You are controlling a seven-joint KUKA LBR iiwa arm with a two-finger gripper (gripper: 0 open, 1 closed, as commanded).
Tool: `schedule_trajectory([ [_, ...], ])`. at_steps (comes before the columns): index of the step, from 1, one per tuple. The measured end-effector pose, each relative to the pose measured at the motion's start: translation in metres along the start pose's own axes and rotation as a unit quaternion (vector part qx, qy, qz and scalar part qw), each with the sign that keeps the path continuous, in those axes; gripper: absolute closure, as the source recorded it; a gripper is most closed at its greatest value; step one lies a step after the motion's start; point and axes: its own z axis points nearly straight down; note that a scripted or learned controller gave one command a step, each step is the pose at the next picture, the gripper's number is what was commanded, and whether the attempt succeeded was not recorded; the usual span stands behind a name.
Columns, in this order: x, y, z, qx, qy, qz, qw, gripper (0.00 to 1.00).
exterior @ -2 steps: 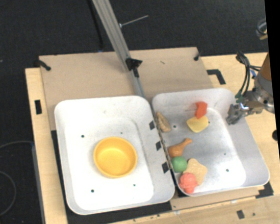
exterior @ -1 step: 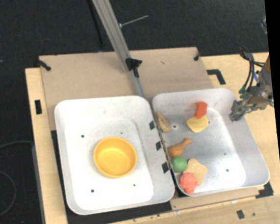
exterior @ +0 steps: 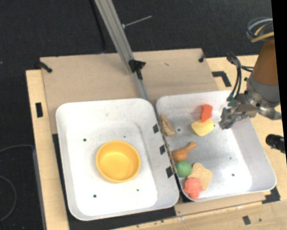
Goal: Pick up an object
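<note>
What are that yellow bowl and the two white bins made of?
The yellow bowl looks like moulded plastic: even colour, smooth rounded rim, soft sheen. The left bin and right bin look like matte white plastic with rounded corners, though painted metal can't be ruled out.

Surroundings as I see them from the overhead feed. Floor (exterior: 34,26): dark, near-black, speckled like carpet, filling the frame from 9 through 12 to 2 o'clock. Bench top (exterior: 94,76): pale tan board, a second slightly darker panel laid over it toward 12 o'clock, with small black corner brackets (exterior: 45,68) at 10 and 1 o'clock. Black mat (exterior: 118,221): a dark strip along the bench's front edge at 6 o'clock. Metal rail (exterior: 115,31): grey, slanting down from 12 o'clock to a black clamp (exterior: 137,65) near the middle. Cable (exterior: 2,171): thin loop on the floor at 9 o'clock. Light: even, soft, with no hard shadows.
</note>
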Motion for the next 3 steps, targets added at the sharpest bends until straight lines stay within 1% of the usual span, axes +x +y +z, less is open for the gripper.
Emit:
schedule_trajectory([
  [1, 0.043, -0.006, 0.004, 0.000, 0.000, 0.000, 1.0000, 1.00],
  [2, 0.094, -0.010, -0.009, 0.000, 0.001, -0.001, 1.0000, 1.00],
  [3, 0.137, -0.013, -0.010, 0.001, 0.001, -0.001, 1.0000, 1.00],
])
